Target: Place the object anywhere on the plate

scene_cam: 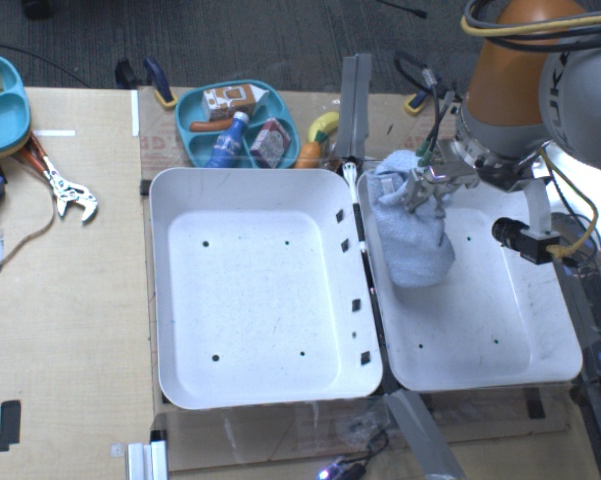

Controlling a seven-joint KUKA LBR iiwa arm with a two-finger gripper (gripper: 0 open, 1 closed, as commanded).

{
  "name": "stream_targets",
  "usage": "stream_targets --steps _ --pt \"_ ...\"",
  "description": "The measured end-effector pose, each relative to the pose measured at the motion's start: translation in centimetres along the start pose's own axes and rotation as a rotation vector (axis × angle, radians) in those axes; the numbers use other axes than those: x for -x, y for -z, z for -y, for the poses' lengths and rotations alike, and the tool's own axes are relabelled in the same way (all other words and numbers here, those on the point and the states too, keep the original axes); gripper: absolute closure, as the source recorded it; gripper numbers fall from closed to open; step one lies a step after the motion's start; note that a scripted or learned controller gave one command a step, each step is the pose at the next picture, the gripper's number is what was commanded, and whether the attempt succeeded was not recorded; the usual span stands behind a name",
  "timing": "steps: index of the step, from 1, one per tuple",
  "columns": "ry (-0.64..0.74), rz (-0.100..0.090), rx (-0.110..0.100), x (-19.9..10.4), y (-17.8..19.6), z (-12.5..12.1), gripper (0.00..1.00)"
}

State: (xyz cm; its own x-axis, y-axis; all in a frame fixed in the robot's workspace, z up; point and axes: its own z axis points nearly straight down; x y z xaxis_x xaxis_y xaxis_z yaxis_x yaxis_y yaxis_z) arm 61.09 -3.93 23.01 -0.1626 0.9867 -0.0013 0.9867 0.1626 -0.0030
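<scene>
You've got two white bins side by side: left bin [250, 278] and right bin [480, 308]. The arm [535, 58] reaches in from the right over the right bin's far left corner. A pale blue-grey cloth [412, 238] hangs bunched from the gripper [425, 190], draping down toward the bin floor near the divider; the fingers look clamped on its top fold. Behind the left bin sits a teal compartment tray [242, 123] holding small items. Far left on the bench: a wrench [68, 193].
</scene>
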Motion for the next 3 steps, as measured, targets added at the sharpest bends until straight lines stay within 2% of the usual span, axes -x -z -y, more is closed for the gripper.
stream_targets --steps 1,2,3 --pt "0.399 0.000 0.001 -4.9 0.6 0.7 1.00" --pt "0.797 -0.001 0.001 -9.8 -0.3 -0.3 1.00" --pt "1.193 0.000 0.003 -14.7 0.3 -0.8 1.00"
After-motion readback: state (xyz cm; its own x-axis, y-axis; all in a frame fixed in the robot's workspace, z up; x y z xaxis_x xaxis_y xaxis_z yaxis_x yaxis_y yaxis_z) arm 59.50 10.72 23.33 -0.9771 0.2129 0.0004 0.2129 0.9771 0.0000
